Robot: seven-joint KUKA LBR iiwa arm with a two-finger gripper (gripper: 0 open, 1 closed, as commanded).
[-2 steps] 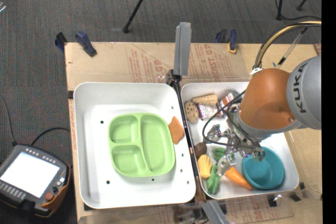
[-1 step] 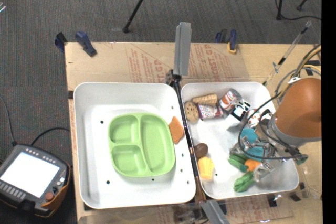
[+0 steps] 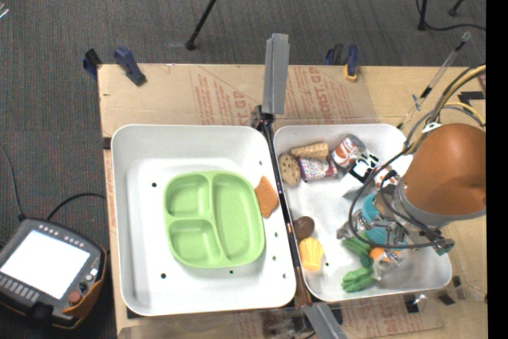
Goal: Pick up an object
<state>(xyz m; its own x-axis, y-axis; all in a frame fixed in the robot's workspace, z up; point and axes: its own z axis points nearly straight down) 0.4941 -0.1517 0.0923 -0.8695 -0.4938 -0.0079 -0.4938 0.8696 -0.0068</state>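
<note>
Orange-banded arm has its tool down in the lower right bin among green toy vegetables, nothing looks lifted yet, so the pick seems undone, and I cannot tell its grip.

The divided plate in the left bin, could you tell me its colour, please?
Light green, seen in the camera view.
</note>
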